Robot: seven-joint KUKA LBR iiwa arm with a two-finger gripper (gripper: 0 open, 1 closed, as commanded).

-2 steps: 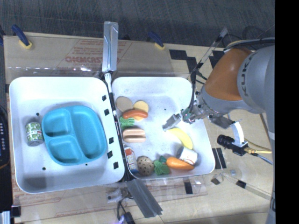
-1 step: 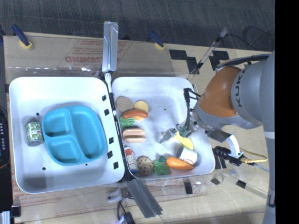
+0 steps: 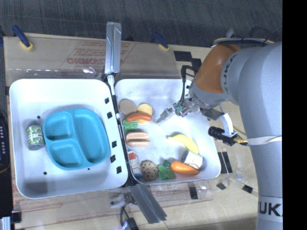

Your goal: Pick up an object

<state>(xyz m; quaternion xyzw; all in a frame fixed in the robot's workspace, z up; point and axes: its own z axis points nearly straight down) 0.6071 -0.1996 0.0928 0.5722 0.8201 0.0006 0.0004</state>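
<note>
Your gripper (image 3: 169, 113) hangs low in right bin (image 3: 158, 87), over bare floor above banana (image 3: 183, 141) — fingers too small and blurred for you to tell whether released or clenched, nothing seen between them. Hot dog (image 3: 137, 138) lies left of it, carrot (image 3: 184, 167) near front wall. Left bin (image 3: 21, 92) holds blue tray (image 3: 76, 138) — can (image 3: 34, 136) beside it.

Grey arm (image 3: 254, 95); orange wrist band (image 3: 211, 73)
</note>
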